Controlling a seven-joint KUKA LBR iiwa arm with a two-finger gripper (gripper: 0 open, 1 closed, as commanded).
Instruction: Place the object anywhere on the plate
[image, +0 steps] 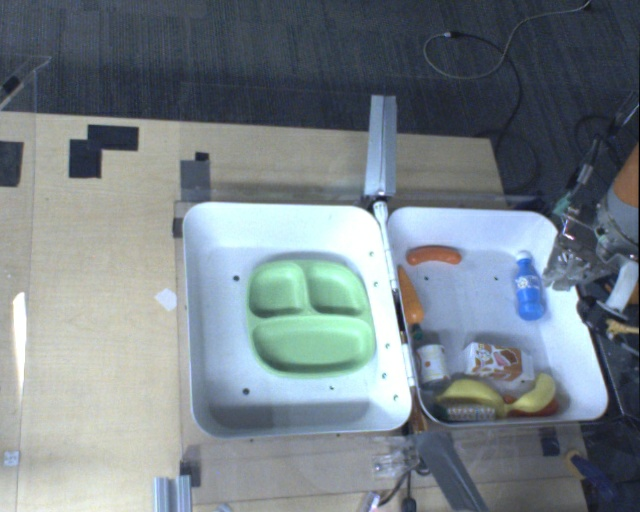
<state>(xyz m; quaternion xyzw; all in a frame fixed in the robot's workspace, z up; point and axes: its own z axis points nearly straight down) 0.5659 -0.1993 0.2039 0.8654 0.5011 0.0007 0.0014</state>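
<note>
Gripper (572, 262), state unclear, hangs at right bin's (470, 290) edge; green plate (310, 316) fills left bin (215, 400).

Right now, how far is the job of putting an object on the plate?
Nothing looks done yet: the green plate in the left bin carries no object. In hand: the pincer is at the right bin's far right edge, near the blue bottle. Left to do: pick an object, such as the hot dog or banana, and carry it over.
</note>
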